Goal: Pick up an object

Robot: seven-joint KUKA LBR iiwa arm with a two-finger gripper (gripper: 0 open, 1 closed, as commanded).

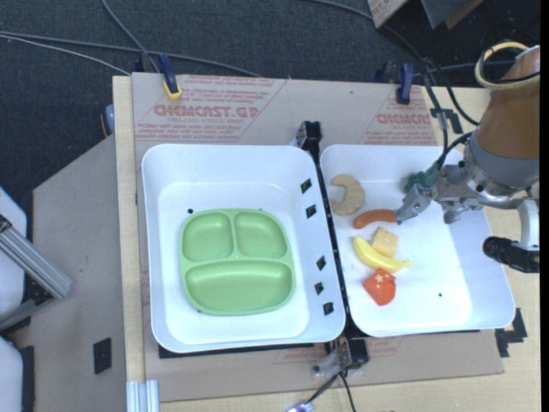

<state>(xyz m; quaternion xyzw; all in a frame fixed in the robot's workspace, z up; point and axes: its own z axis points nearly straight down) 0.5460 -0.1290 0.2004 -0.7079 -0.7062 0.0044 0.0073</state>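
Four small objects are seen gathered in the left half of the right bin [480,307], and none of them is held. An orange sausage [374,218] lies nearest the gripper, its right end just beside the fingertips, though whether it is touched cannot be settled from this angle. Above and to the left of it a tan, crescent-shaped biscuit [347,194] is placed near the bin's left wall. Below the sausage a pale yellow block [385,242], possibly a cracker or a piece of cheese, is seen resting against a yellow banana [378,257], which is laid slantwise. Just below the banana a red strawberry [381,287] with a small yellow mark on top is found. The gripper [410,209] is held low over the middle of the right bin, pointed leftward toward the sausage; its dark fingers are seen close together at the tips with nothing visibly between them, so a narrow stance is suggested, although the metal parts are too blurred for certainty. Behind it the grey wrist and the orange band of the arm [508,136] are seen reaching in from the right. In the left bin [163,230] a green divided plate [237,260] with three compartments is laid flat. Both bins are borne by a brown board [214,101] printed with red lettering.
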